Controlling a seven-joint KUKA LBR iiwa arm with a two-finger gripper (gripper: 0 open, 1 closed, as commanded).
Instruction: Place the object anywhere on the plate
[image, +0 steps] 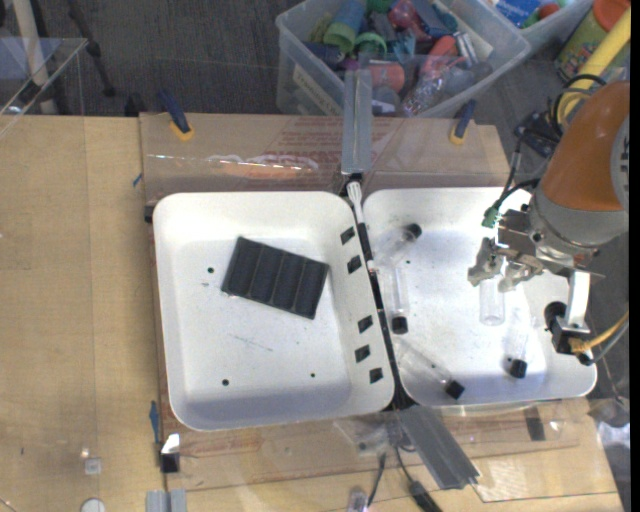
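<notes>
Hovering over right bin (445, 212): my claw (500, 268), apart or clamped I cannot tell. Clear vial (491, 303) just beneath. Dark ribbed plate (275, 277) well apart, in left bin (200, 345). Step, judged: pickup. Next calls for a sure grasp, lift, carry leftward

Dark ribbed plate (275, 277), left bin (180, 380)

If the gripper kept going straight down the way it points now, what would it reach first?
Most likely the clear tube lying on the right bin's floor: the gripper hangs just above its upper end. From this slanted view depth is uncertain, so it might land on bare floor beside the tube.
</notes>
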